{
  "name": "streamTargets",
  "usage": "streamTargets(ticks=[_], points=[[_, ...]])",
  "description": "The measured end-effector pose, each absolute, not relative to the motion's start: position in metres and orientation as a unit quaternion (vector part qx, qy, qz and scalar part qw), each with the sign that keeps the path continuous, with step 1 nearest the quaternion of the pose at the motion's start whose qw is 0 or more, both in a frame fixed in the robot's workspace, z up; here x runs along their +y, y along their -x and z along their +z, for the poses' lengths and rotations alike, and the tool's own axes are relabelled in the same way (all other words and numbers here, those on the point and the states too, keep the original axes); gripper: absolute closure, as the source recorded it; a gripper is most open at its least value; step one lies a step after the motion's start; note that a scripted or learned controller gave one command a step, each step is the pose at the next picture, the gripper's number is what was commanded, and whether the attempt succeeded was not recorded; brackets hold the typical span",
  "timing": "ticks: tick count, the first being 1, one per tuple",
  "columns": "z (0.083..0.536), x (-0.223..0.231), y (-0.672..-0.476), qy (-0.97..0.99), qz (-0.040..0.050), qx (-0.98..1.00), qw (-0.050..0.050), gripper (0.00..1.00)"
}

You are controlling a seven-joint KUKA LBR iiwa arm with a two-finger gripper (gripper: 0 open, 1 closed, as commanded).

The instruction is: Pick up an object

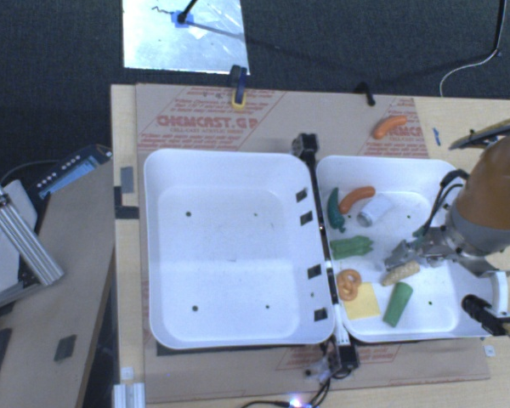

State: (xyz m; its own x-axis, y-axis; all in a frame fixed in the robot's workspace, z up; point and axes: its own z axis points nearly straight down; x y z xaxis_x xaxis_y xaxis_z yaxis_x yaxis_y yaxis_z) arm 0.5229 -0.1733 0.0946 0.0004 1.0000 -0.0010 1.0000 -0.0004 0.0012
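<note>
The desk (pixel 263 109) carries 2 white bins side by side. The left bin (pixel 229 245) sits beside the right bin (pixel 425 313), which holds the objects. The arm (pixel 493 202) reaches in from the right, with the end effector (pixel 405 253) low over the right bin. Whether its fingers are open or closed cannot be determined. A pale yellow corn piece (pixel 400 272) lies just below the end effector. Near it lie a green cylinder (pixel 398 303), a yellow square (pixel 362 301), a green leafy item (pixel 351 246), an orange ring (pixel 348 283) and an orange carrot (pixel 356 198).
</note>
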Motion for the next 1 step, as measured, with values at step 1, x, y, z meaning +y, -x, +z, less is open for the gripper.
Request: streamTargets(ticks=[1], points=[[0.0841,-0.1701,-0.5034,-0.707,0.0,0.708,-0.001,0.0]])
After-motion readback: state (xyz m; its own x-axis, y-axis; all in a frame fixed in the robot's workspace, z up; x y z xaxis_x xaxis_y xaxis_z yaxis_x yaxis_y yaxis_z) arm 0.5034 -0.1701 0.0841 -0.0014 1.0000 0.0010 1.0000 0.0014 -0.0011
